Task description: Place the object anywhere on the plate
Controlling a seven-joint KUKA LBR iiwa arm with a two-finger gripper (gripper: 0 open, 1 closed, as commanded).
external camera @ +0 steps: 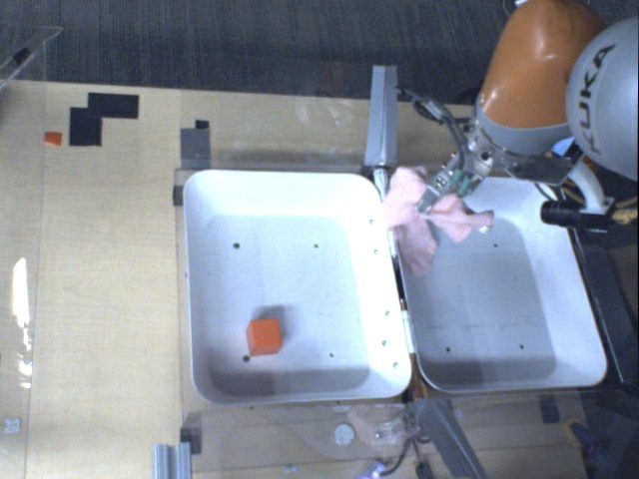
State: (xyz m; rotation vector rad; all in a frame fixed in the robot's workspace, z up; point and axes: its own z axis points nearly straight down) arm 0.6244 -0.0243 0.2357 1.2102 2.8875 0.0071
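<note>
A crumpled pink cloth [419, 226] hangs at the far left corner of the right bin [519, 357], its lower end drooping toward the wall shared by the two bins. My gripper [436, 194] reaches in from the right, pointing down and left, and is shut on the cloth's upper part, which bunches around the fingertips. A small orange cube [265, 336] lies on the floor of the left bin [300, 218], toward its near left corner, far from the gripper.
A grey metal post [380, 118] stands behind the gap between the bins, just left of the gripper. Black markers [98, 116] and a small orange square [52, 139] lie on the wooden bench at far left.
</note>
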